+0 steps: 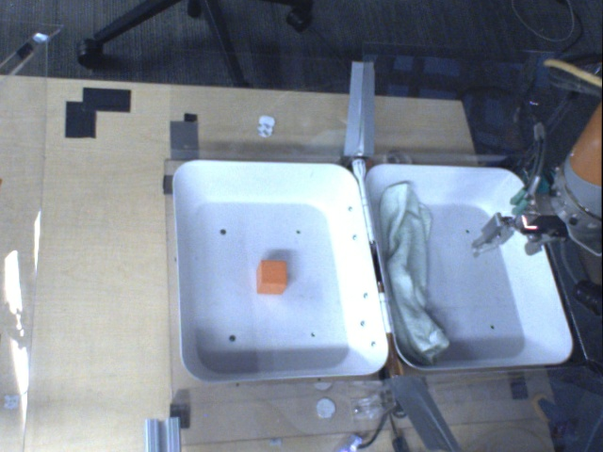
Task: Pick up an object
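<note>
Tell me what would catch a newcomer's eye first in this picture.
The orange cube stands out most, alone near the middle of the left bin. Next, a crumpled pale cloth lies along the left wall of the right bin. The arm's pincer hangs over that bin's right side, apart from the cloth.

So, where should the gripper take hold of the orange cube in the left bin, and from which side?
Probably from straight above, closing on two opposite flat side faces of the orange cube. It sits alone near the middle of the left bin, away from every wall, so all sides are free.
</note>
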{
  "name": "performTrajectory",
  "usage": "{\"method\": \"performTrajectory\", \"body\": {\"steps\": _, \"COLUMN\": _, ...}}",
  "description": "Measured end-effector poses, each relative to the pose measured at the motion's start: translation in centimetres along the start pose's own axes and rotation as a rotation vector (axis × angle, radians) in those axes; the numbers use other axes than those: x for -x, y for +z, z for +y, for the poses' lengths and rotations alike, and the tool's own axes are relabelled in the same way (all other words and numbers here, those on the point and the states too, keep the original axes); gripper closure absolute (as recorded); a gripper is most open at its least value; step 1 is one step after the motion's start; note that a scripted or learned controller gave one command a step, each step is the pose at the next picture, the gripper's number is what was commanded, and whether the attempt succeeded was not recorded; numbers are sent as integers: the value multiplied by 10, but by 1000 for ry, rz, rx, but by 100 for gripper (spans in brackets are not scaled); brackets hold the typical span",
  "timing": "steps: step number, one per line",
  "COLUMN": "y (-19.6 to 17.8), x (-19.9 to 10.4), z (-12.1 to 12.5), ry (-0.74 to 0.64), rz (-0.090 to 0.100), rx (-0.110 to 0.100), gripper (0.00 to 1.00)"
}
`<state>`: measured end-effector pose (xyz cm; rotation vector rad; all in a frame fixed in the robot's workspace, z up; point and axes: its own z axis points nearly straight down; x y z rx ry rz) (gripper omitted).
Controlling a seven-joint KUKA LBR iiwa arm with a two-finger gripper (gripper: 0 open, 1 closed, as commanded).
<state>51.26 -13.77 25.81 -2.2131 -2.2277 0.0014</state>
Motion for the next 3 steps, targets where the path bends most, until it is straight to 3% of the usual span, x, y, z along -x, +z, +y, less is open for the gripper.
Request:
{"method": "performTrajectory", "body": {"steps": 1, "y": 162, "x": 63, "z": 22, "ry": -17, "rz": 0, "rx": 5, "gripper": 0}}
{"method": "performTrajectory", "body": {"steps": 2, "y": 153, "x": 63, "z": 24, "ry": -18, "rz": -1, "rx": 7, "gripper": 100}}
{"method": "performTrajectory", "body": {"steps": 3, "y": 45, "x": 45, "z": 13, "ry": -44, "rz": -2, "rx": 5, "gripper": 100}}
